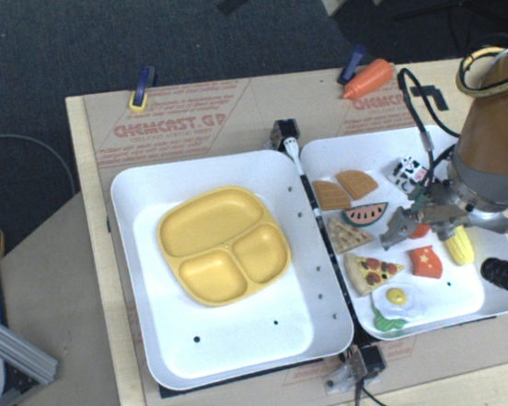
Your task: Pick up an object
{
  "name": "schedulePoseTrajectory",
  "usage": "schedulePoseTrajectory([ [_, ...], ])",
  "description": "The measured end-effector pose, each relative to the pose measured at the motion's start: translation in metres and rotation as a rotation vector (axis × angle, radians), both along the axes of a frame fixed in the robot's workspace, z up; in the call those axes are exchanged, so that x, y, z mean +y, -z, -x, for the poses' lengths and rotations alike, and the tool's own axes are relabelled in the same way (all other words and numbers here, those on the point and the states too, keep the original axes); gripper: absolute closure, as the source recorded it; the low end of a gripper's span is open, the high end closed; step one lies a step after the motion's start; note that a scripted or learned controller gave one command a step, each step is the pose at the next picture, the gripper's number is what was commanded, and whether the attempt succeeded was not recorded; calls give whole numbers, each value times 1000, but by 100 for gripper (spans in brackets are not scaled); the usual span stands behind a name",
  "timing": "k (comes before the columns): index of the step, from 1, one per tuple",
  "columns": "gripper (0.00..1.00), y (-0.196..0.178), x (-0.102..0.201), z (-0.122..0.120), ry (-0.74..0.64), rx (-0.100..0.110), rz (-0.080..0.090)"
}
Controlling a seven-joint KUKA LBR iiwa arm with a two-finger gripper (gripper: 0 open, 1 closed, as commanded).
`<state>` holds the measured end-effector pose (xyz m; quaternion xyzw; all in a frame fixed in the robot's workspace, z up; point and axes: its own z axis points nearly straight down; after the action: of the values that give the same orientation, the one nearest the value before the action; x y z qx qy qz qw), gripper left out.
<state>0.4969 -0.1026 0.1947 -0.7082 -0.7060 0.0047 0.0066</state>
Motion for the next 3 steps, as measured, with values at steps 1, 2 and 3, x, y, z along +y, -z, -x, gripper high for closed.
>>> schedulePoseTrajectory([
  [1, 0, -7, 0, -3, -3, -15, 2],
  [2, 0, 56, 2, -6, -2, -8, 0],
  [3, 0, 106, 3, -8, -2, -15, -1],
])
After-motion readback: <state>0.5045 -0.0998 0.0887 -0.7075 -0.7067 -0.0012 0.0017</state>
